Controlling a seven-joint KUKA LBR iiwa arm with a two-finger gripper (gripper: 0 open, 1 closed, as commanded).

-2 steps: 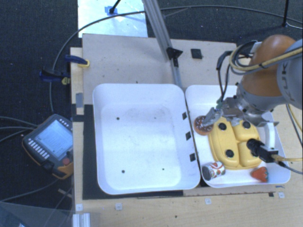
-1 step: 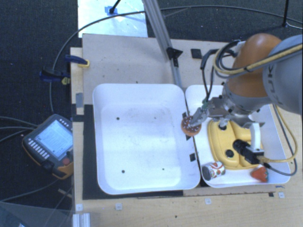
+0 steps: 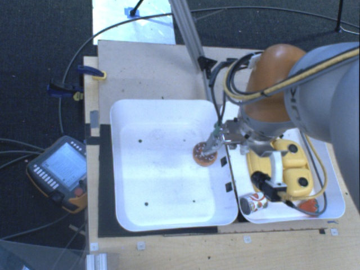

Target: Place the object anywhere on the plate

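Gripper: gripper (image 3: 212,146) reaches down over the right edge of the left bin (image 3: 129,207); its tip sits on or right at the small round object; cannot tell from this angle how it is set.
Object: small round brown disc (image 3: 205,154) with a speckled top, lying flat on the left bin's floor, close to that bin's right wall, about mid-height of the bin.
Orientation: disc is round from above, so no long axis or pointing direction can be read.
Writing: none legible on the disc; a can (image 3: 254,203) in the right bin shows a red and white label, too small to read.
Arm: grey arm (image 3: 323,89) with orange band comes in from the right, covering much of the right bin (image 3: 336,204); cables loop around the wrist.
Right bin contents: yellow blocky item (image 3: 292,165) with dark round spots, the can lying at the bin's lower left corner, a small orange-red piece (image 3: 308,206) near the lower right.
Plate: cannot tell which item is the plate.
Open room: left bin's floor is bare white to the left of and below the disc; the right wall lies just beside it.
Surroundings: handheld pendant (image 3: 59,170) left of the bench.
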